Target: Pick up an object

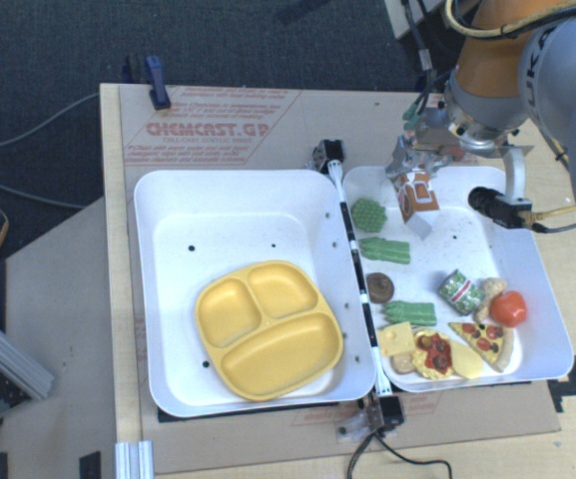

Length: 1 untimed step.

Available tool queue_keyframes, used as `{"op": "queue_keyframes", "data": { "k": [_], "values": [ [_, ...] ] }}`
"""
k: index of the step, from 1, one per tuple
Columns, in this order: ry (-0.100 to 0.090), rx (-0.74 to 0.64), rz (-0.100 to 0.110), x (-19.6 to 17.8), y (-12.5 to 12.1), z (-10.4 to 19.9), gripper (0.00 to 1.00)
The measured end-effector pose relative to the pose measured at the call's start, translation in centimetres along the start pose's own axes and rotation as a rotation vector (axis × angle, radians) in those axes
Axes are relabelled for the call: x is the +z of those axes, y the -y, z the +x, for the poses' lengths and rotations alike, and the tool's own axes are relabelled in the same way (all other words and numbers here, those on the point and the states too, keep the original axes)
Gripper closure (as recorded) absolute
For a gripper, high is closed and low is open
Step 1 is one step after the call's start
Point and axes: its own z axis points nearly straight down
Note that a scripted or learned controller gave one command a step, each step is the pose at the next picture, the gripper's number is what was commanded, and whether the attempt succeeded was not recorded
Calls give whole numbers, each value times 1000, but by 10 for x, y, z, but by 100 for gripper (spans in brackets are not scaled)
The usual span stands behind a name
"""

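Observation:
My gripper (414,175) hangs over the back left corner of the right bin (542,267). A small orange and white carton (418,197) sits between its fingers, tilted, and appears lifted a little, with a grey shadow on the bin floor just below it. The fingers are shut on the carton's top. Toy food lies in the same bin: a round green ridged piece (369,215), a green bar (385,251), a brown cookie (379,287), a second green bar (410,313), a green can (459,290), a red tomato (508,308), a pizza slice (487,339) and a cheese wedge (399,339).
The left bin (168,218) holds a yellow divided plate (268,327) at its front. A black clip strip (352,247) runs along the seam between the bins. A black fitting (497,206) juts in at the right bin's far right, behind the arm.

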Motion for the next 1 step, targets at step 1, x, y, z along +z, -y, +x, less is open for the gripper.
{"op": "queue_keyframes", "data": {
  "k": [1],
  "values": [
    [0,7,17,-27,60,76,100]
  ]
}}
